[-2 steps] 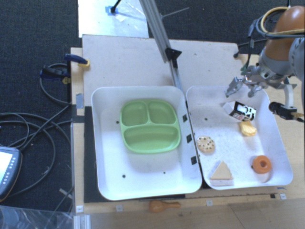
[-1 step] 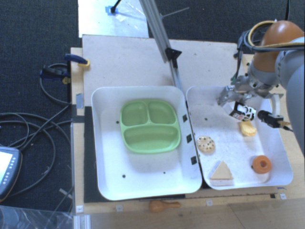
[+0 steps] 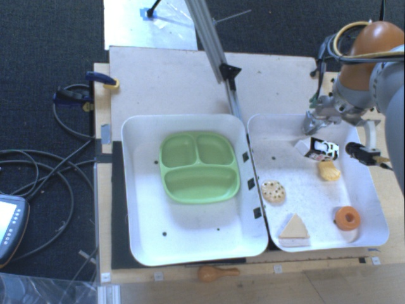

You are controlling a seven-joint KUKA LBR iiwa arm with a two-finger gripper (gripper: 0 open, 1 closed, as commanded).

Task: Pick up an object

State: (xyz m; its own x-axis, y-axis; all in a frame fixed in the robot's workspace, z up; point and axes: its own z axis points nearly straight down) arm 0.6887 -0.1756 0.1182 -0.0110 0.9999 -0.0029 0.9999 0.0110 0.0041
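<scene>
A: At the right bin's [image 3: 373,201] far edge, the arm [image 3: 373,75] bends down from the right, its gripper [image 3: 314,124] low over the rim.

B: And the fingers?

A: I cannot tell how they stand. Just beside them lies a black-and-white packet [image 3: 322,149], with a yellow lump [image 3: 329,170] touching it.

B: The rest?

A: A speckled round cookie [image 3: 273,192], a tan wedge [image 3: 295,227], an orange ring [image 3: 347,218]. The left bin [image 3: 142,227] holds a green, glossy divided tray [image 3: 198,168].

B: The surroundings?

A: A pale counter [image 3: 164,81], dark carpet [image 3: 44,37], and cables [image 3: 38,170] at left.
</scene>
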